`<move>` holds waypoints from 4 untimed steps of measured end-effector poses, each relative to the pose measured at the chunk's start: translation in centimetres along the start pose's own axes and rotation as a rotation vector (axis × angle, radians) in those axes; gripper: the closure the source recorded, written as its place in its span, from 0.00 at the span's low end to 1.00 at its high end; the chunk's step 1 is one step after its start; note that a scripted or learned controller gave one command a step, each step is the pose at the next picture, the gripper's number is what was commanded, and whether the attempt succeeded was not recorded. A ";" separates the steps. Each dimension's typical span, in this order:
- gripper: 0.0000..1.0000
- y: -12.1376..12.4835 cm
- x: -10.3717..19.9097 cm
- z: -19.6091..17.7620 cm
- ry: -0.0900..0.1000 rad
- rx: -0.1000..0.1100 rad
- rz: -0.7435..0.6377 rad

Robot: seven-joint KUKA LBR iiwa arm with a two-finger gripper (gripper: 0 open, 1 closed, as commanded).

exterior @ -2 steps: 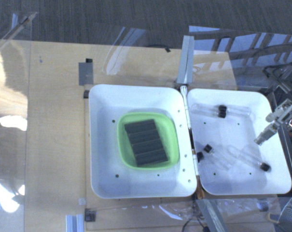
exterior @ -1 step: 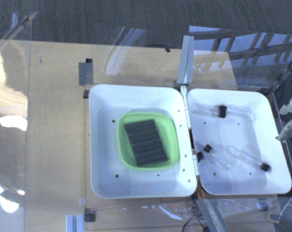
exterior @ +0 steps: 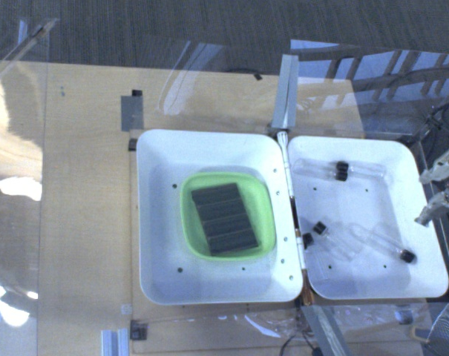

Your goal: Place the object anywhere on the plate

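- Wooden table [exterior: 76, 199] carrying two shallow white bins side by side, under a clear reflective sheet.
- Left bin [exterior: 157, 273]: green squarish plate [exterior: 191, 232] near the middle, slightly toward the right wall.
- Dark grey ribbed rectangular object [exterior: 224, 219] lying flat on the green plate, tilted a little, fully inside the plate's rim.
- Right bin [exterior: 424, 273]: clear tube with a black cap [exterior: 350, 171] near the top wall, lying roughly crosswise.
- Second clear tube [exterior: 384, 243] lower right in the same bin, slanted, black cap at its lower right end near the bin's right wall.
- Small black piece [exterior: 319, 228] near the left wall of the right bin, with a faint clear item [exterior: 343, 247] just beside it; hard to make out.
- Grey metal bar [exterior: 287, 91] standing off the top edge where the two bins meet.
- Small dark bracket [exterior: 133, 112] on the table above the left bin's top-left corner.
- Pale bits at the far right edge beside the right bin, likely the pincer [exterior: 439, 191]; above the bin's right rim, well apart from the plate.
- Pincer opening: cannot tell, too little visible; nothing seen gripped.
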State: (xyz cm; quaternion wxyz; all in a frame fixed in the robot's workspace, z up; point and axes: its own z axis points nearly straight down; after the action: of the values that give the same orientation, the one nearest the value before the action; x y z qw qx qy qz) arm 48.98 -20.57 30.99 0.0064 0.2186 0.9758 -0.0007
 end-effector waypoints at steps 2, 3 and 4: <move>0.00 0.0 0.0 3.4 0.000 -0.001 -0.539; 0.00 0.4 -0.8 3.9 0.000 -0.002 -0.820; 0.00 0.5 -1.1 -6.2 -0.002 -0.001 -0.989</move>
State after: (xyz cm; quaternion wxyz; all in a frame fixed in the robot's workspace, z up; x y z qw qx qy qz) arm 50.16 -20.57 37.23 0.0065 -0.2709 0.9626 -0.0036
